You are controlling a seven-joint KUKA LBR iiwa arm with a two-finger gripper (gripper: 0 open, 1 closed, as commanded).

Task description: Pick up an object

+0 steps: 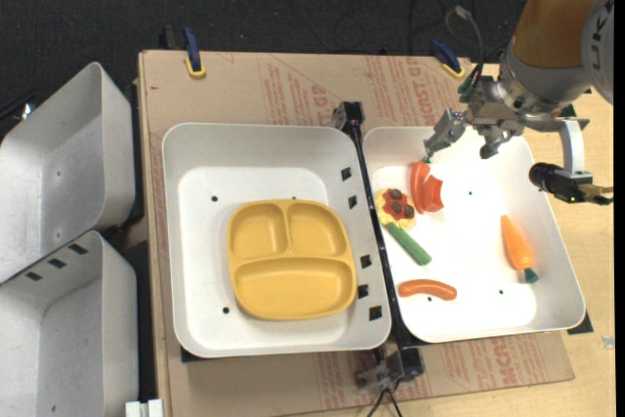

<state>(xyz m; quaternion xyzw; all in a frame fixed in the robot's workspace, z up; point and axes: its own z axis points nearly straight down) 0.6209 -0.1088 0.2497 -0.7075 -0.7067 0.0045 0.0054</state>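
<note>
Yellow plate (291,259), pincer (466,140) open, arm cropped

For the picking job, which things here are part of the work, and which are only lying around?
Part of the job:
- gripper, above the right bin
- red pepper piece
- carrot
- sausage
- green vegetable
- small yellow and dark item

Lying about:
- yellow divided plate in the left bin
- blue clamps
</note>
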